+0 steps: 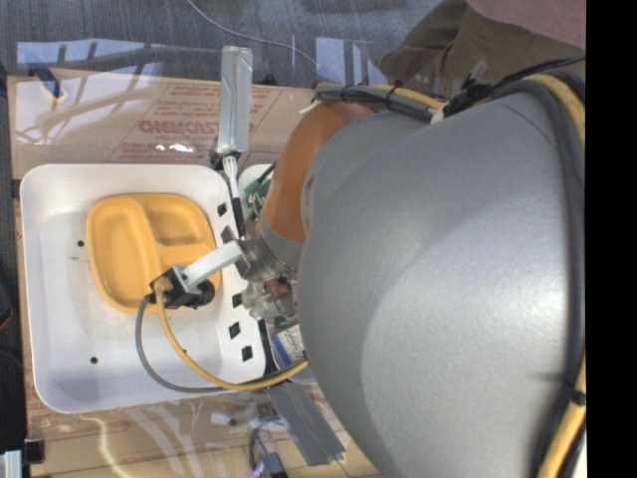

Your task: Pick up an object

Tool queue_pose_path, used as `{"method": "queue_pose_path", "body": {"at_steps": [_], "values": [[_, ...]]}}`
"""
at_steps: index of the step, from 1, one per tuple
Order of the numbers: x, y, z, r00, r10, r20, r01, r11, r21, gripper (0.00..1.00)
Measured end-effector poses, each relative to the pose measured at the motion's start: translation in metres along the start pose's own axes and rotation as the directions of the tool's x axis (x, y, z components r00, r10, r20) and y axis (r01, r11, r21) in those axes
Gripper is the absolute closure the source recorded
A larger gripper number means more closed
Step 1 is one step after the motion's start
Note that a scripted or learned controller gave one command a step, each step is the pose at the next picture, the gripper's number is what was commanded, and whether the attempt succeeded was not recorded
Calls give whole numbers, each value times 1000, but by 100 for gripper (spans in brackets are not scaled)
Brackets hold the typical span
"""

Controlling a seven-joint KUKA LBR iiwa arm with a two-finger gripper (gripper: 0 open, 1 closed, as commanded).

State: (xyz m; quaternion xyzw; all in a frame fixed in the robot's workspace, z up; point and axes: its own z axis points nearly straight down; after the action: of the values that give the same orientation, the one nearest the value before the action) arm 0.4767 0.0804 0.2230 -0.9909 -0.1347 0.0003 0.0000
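Note:
A yellow two-compartment dish (149, 247) lies in the left white bin (40, 366), toward its far half. My gripper (265, 285) hangs low over the strip between the two bins, just right of the dish. The big grey arm with its orange band (299, 187) hides the gripper's tip and nearly all of the right bin. I see nothing held.
A green and white item (261, 181) peeks out at the right bin's far left corner. A small blue-printed packet (289, 343) shows under the wrist. A grey metal bar (235, 98) stands behind the bins on brown cardboard (119, 118).

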Motion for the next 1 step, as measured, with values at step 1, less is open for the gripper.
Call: {"method": "queue_pose_path", "body": {"at_steps": [1], "values": [[12, -44, -39, 999, -32, -2, 32, 999, 0, 100]]}}
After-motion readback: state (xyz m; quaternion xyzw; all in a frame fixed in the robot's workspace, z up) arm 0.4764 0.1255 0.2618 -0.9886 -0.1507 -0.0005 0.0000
